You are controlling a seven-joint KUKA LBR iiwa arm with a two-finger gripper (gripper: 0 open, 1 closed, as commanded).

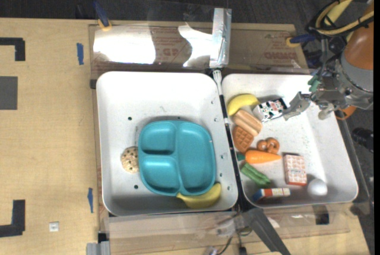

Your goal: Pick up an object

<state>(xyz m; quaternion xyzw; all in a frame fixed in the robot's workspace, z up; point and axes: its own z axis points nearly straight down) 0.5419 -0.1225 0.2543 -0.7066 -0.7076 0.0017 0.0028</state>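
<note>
My gripper point(310, 109) hangs over the upper right part of the right bin point(332, 147), open, with nothing between its fingers. Its left fingertip point(295, 106) is close beside a black-and-white patterned box point(270, 108). Left of that box lie a yellow banana point(242, 103), a hot dog point(247, 122) and a waffle point(242, 138). Lower down are a pretzel point(269, 144), a carrot point(262, 157), a green pea pod point(255, 173), a pink box point(294, 169), a marker point(273, 192) and a silvery ball point(317, 188).
The left bin point(119, 105) holds a teal divided plate point(176, 156), a cookie point(129, 159) at its left and a second banana point(202, 197) partly under its lower edge. A crumpled foil panel point(178, 46) stands behind the bins. Yellow and black cables point(341, 10) loop at the upper right.
</note>
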